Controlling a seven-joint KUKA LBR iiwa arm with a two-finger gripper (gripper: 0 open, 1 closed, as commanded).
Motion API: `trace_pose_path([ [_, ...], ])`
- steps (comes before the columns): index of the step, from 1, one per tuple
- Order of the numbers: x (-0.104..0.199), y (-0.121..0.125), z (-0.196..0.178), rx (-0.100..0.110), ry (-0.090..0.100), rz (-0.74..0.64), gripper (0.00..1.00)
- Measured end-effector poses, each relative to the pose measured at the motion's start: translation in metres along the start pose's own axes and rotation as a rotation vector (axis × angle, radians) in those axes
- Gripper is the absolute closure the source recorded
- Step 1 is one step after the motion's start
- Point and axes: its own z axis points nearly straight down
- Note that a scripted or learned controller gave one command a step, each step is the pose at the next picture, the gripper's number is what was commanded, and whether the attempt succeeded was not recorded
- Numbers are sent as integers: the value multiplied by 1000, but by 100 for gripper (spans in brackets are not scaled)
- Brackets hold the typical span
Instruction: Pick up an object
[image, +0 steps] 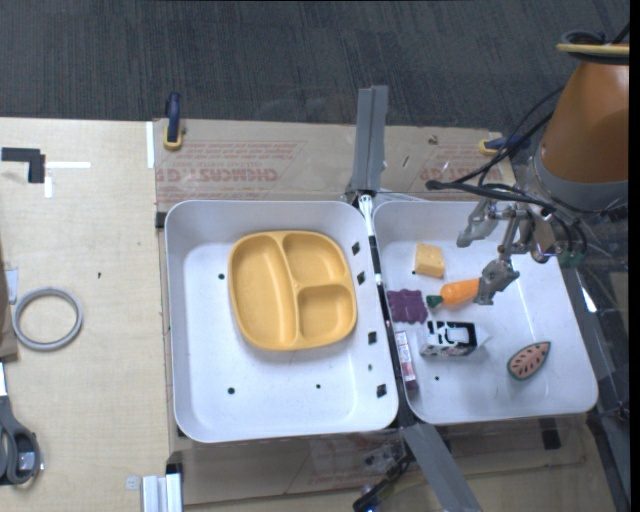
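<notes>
the gripper (492, 285) hangs low in the right bin (560, 400), in the right-centre of the frame, its grey finger tips right at the right end of the toy carrot (458, 293); whether those tips are spread, closed or clamped on the carrot cannot be told from this slanted view. the carrot lies on the bin floor, orange with a small green top pointing left, just right of the purple grape bunch (406, 305) that sits against the bin's left wall. above the carrot, toward the upper part of the bin, lies a pale yellow cheese wedge (430, 260). below the carrot is a small black-and-white cow figure (450, 338), and toward the lower right of the bin a brown leaf-shaped piece (528, 360) lies well apart from the rest. the left bin (200, 400), in the middle of the frame, holds a yellow divided plate (292, 290) with three compartments. on the wooden bench at the far left lies a grey tape ring (45, 318), and scissors (18, 450) sit at the lower left edge
</notes>
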Motion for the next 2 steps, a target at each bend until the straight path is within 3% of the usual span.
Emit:
trace_pose_path([
  [1, -22, 59, -111, -1, 1, 75, 0],
  [2, 16, 24, 58, 1, 2, 557, 0],
])
